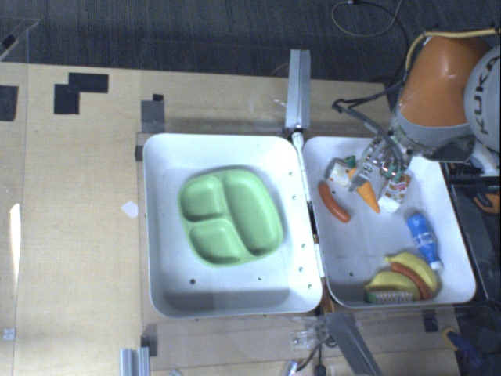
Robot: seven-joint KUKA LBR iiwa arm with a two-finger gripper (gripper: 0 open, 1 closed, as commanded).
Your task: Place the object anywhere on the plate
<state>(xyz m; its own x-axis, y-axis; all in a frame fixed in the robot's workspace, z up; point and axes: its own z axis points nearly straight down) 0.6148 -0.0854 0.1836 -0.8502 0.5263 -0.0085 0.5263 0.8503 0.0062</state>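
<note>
The small orange plastic carrot (367, 195) lies near the top of the right-hand shallow white bin (462, 288), tip pointing down and right, directly beneath the claw (380, 165); whether the claw is spread or closed, or has hold of anything, I cannot tell, since the wrist hides that part; judged as a toy, the carrot should be light, stiff and somewhat slick, and its tapered body suggests a hold across the thick upper end rather than the point; a small white packet with red and green print (342, 171) sits just beside it on the left, a red sausage-shaped toy (333, 202) lies a little lower, and another small printed packet (398, 189) touches or nearly touches it on the right, so the room around it is tight; a blue bottle (422, 239) and a yellow banana bunch (407, 277) lie well apart toward the bottom; the green three-compartment plate (231, 215) sits in the left white bin (164, 288) with bare floor around it; the raised walls where the bins meet must be cleared on the counter (70, 210).
</note>
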